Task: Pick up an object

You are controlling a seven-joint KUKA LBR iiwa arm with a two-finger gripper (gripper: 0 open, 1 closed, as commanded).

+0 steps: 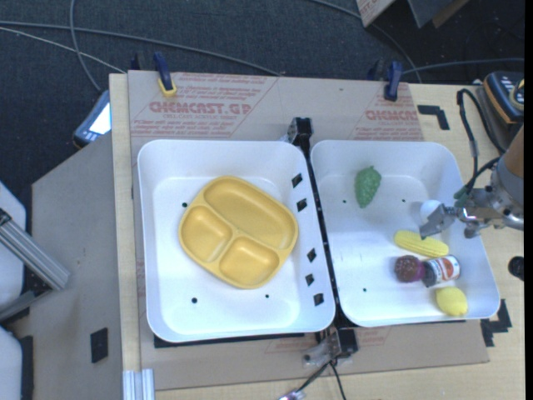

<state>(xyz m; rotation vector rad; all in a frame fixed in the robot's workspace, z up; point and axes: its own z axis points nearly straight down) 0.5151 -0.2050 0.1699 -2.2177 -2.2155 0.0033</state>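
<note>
Two blue clamps (166,73) on cardboard backing (250,107), dark carpet (208,15)

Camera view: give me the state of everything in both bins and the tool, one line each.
Yellow divided plate: flat in the left bin, right way up.
Green leafy piece: lying alone in the right bin.
Yellow corn: on its side.
Dark red fruit: touching the small jar.
Small jar: on its side.
Lemon: resting near the bin's corner.
Tool: above the corn, holding nothing visible.
</note>
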